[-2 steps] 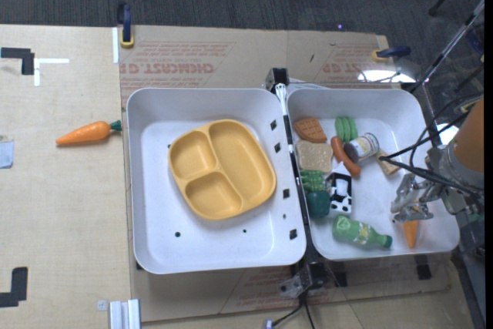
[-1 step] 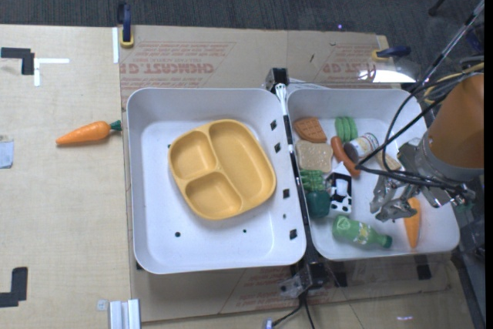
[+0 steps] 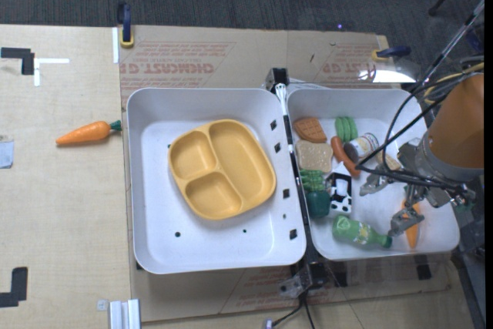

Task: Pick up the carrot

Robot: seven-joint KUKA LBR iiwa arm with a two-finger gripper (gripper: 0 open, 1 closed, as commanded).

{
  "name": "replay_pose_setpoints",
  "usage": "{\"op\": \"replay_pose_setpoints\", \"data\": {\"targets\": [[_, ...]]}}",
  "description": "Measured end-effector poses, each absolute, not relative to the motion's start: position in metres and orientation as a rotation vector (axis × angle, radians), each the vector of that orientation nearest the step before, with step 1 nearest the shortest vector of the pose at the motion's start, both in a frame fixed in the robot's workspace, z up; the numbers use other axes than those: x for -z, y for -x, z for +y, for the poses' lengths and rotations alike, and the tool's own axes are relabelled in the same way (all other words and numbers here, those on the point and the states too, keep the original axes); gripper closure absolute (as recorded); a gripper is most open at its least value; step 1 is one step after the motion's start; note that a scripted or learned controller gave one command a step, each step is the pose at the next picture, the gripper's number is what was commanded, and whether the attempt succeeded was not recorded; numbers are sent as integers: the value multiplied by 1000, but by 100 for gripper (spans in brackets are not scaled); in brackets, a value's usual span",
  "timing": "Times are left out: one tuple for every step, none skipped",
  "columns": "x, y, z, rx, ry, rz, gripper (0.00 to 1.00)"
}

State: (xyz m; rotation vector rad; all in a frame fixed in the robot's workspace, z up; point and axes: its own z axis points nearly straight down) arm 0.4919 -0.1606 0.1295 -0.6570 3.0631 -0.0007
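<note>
A large orange carrot with a green stem lies on the wooden bench, left of the left bin and outside it. A smaller orange carrot lies in the right bin near its front right corner. My gripper hangs low over the right bin with its fingers spread apart. One fingertip is right beside the small carrot's top end, and the other is over bare bin floor. Nothing sits between the fingers.
A yellow divided plate lies in the left bin. The right bin's left half holds a bread slice, toast, a red sausage, a clear cup, a cow-patterned toy and a green bottle.
</note>
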Motion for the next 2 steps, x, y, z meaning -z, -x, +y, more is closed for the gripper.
{"op": "replay_pose_setpoints", "data": {"targets": [[-93, -497, -218, -4, 1137, 2918, 0], [-102, -499, -218, -2, 1121, 2917, 100]]}}
